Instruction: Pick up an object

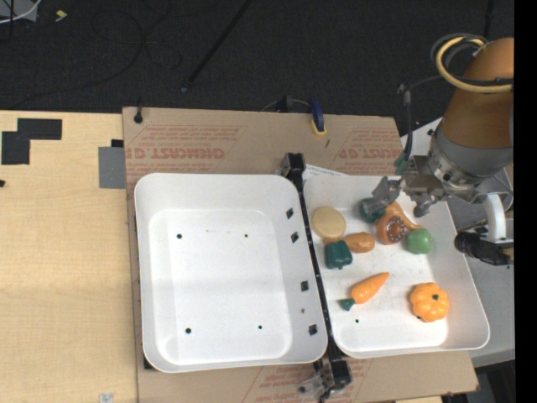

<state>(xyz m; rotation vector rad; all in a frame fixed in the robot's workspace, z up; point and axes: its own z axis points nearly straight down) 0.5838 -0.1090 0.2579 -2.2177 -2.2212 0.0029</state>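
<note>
**Claw low over the cluster in the right bin**

We see the gripper (401, 198) down at the back of the right bin (470, 326), its two grey fingers spread fairly wide. One finger reaches toward a small teal piece (370, 209), the other sits just above a brown and orange toy (393, 227). Nothing lies between the fingers, so we judge that the claw holds nothing yet. It seems placed there because that corner is where the toys crowd closest, and any of them would satisfy the task.

The likeliest target, in our view, is the brown and orange toy, touching or almost touching the green ball (419, 241) on its right. Nearby lie a tan disc (328, 222), a small brown lump (360, 243) and a dark green pepper (338, 254). The carrot (368, 287) and the little pumpkin (429, 301) rest apart toward the front, easier to take singly. The left bin (151, 250) stands alongside, the two joined by black clips, probably to keep them from sliding.

Both bins sit on a cardboard sheet (210, 145) printed with red lettering, seen upside down. We cannot read it with confidence.
</note>
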